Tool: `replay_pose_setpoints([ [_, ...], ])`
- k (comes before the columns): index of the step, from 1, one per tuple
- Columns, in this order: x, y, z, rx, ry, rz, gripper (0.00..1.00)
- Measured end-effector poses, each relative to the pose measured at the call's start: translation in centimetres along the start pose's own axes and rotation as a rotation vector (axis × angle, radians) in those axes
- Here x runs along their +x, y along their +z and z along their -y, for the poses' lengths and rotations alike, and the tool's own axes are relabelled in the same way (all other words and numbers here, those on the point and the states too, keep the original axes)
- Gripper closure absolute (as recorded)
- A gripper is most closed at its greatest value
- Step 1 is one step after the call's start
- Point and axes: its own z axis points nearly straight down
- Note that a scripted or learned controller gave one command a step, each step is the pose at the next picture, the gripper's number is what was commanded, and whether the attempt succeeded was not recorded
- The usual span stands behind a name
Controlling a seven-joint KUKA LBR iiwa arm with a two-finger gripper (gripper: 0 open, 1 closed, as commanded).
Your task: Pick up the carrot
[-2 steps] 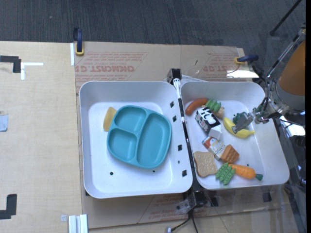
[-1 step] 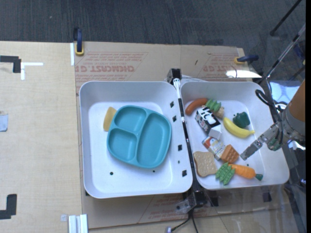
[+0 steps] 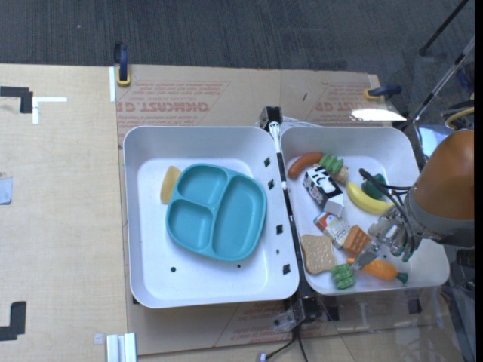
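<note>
Carrot [image 3: 379, 270] is seen in the right bin [image 3: 423, 276], near the front wall, long axis roughly left-right, green top toward the right. End effector [image 3: 375, 253] is placed just above and slightly left of the carrot, close to touching. Open or closed cannot be told. Nothing is seen gripped. A short drop toward the front wall is judged necessary. Mirrored print on the cardboard [image 3: 173, 96] over the worktop is noted; it cannot be read with confidence.

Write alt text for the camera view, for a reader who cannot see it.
A grey arm's claw hovers at the carrot in the right bin, among a banana, bread slice, sausage and other toy foods. The left bin holds a teal divided plate and a yellow piece.
</note>
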Motion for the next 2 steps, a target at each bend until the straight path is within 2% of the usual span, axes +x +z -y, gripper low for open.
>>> replay_pose_setpoints([
  [1,-0.2,-0.9,-0.1,-0.003,0.008,0.004,1.00],
  [2,2.8,-7.3,-3.6,-0.001,-0.059,0.003,1.00],
])
